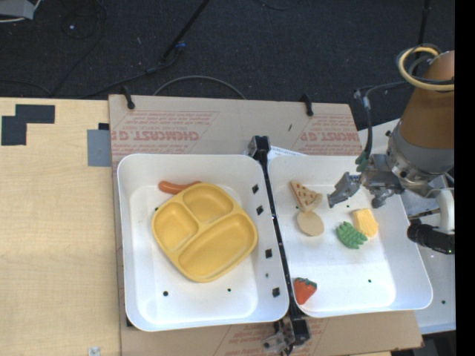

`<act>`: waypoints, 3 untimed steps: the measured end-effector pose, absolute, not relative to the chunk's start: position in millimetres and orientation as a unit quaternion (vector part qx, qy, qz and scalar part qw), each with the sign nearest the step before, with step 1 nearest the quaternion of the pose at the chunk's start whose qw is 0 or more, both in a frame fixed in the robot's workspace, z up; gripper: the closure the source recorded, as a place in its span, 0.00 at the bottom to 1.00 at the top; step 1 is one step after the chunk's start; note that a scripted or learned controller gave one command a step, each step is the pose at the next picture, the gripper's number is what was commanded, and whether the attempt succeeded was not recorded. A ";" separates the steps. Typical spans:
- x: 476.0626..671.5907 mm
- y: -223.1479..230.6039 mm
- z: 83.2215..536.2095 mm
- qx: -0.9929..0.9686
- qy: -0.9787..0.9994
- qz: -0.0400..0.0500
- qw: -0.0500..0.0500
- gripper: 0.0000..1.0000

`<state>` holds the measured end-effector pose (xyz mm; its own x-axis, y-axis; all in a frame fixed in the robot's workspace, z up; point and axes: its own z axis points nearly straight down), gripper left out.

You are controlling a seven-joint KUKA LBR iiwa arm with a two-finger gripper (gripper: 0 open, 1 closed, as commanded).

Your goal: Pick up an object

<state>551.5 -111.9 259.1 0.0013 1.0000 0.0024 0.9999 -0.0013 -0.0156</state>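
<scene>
My gripper [361, 193] hangs over the right bin [404, 291], near its back right part. It is open, with its two fingers spread apart and nothing between them. Just below it lies a yellow cheese block [364, 222], touching a green leafy piece [349, 235]. Left of the gripper are a tan waffle wedge [303, 195] and a round beige cookie [310, 223]. A red strawberry [304, 290] sits in the bin's front left corner.
The left bin [141, 273] holds a yellow divided plate [205, 231] with an orange sausage [177, 186] behind it. A black divider [272, 228] runs between the bins. The arm's orange band [427, 117] rises at the right.
</scene>
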 end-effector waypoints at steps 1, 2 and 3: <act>553.4 -112.0 265.2 -0.707 -0.707 0.001 0.002 0.00; 549.7 -116.5 202.4 -0.707 -0.707 0.003 0.004 0.00; 546.5 -109.9 157.1 -0.707 -0.707 0.002 0.004 0.00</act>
<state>546.5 -109.9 157.1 0.0003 1.0000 0.0021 1.0000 -0.0003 -0.0081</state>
